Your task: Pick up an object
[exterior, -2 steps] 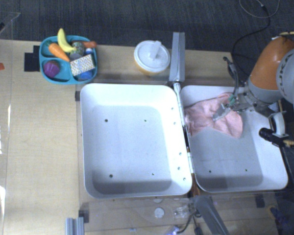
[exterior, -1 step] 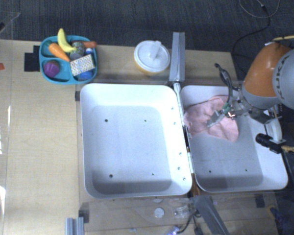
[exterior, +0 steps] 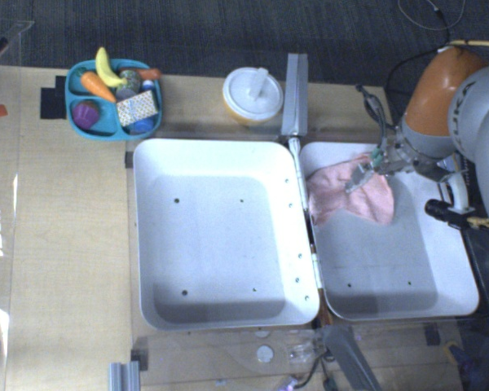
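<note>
A crumpled pink cloth [exterior: 349, 195] lies in the upper left part of the right white bin [exterior: 407, 292], its left edge against the bin's wall. My gripper [exterior: 367, 173] reaches in from the right and is down on the cloth's upper right part, touching or just above it. The grey arm with its orange band [exterior: 440, 92] stands over the bin's far right corner. The tip is small and dark against the cloth.
The left white bin [exterior: 220, 235] sits beside the right one. Behind it stand a blue tray [exterior: 75, 96] of toy food and a white-lidded yellow cup [exterior: 253, 94]. A metal post [exterior: 294, 96] rises between the bins at the back. Black cables hang by the arm.
</note>
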Controlling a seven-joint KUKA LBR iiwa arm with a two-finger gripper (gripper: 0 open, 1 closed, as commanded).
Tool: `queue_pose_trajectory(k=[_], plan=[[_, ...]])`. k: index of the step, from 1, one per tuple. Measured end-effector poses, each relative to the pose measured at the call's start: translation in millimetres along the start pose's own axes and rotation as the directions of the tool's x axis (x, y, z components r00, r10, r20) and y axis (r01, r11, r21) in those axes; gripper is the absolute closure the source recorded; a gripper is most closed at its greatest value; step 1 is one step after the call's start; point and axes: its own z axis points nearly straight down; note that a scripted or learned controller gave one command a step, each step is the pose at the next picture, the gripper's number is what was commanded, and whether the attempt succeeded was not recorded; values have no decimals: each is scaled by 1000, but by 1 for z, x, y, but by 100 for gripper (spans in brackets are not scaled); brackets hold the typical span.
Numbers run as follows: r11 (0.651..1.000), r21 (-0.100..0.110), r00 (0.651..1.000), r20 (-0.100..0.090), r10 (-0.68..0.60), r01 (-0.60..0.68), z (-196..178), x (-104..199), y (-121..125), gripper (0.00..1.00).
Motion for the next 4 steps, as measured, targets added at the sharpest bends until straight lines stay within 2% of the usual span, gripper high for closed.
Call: queue_pose_trajectory(k=[1, 2, 3, 4], plan=[[999, -11, 999, 6, -32, 32, 5, 27, -26, 0], [995, -12, 995, 6, -99, 99, 4, 39, -53, 0], [998, -10, 998, 4, -58, 58, 6, 50, 10, 0], [1000, -11, 1000, 5, -20, 20, 5, 41, -43, 0]])
